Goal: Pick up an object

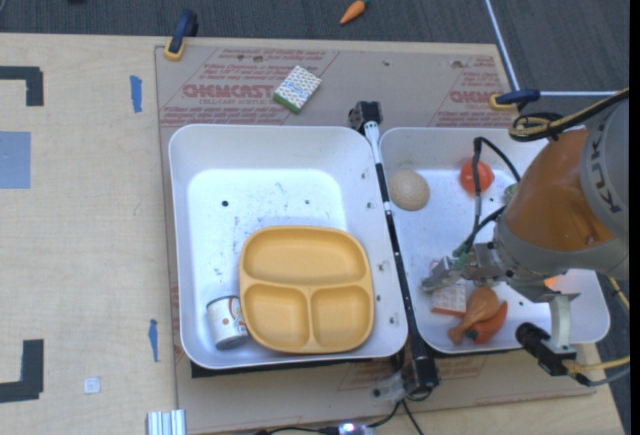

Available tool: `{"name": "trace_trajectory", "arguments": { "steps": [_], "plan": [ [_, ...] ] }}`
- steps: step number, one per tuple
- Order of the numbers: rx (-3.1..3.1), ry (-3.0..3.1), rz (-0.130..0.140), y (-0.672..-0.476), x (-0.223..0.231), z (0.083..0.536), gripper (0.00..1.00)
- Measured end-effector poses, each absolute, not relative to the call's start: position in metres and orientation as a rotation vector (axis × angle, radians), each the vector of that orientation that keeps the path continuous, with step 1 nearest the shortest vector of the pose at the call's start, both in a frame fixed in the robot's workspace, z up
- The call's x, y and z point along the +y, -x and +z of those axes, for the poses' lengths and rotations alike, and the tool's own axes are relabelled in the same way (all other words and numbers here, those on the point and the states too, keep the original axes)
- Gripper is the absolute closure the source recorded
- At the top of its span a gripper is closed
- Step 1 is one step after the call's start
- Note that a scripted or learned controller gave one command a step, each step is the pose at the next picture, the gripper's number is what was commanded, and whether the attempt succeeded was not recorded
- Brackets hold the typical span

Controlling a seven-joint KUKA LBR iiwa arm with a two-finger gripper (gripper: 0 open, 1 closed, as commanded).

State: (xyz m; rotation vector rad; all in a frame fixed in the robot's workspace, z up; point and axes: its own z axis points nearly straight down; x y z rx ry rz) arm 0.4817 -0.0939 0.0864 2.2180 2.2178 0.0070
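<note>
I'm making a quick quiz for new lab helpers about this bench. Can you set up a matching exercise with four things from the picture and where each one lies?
Things:
1. yellow divided plate
2. small can
3. beige ball
4. green-edged sponge

Places:
A. on the cardboard behind the bins
B. in the right bin, near its back left corner
C. in the left bin, filling much of its front half
D. in the left bin, at the front left, touching the plate's edge

Pairs: 1-C, 2-D, 3-B, 4-A
</note>
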Motion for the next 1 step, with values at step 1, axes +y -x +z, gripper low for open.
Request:
{"name": "trace_trajectory", "arguments": {
  "steps": [1],
  "plan": [
    [2.220, -2.220, 0.001, -0.5064, -0.0932, 0.0859, 0.00]
  ]
}}
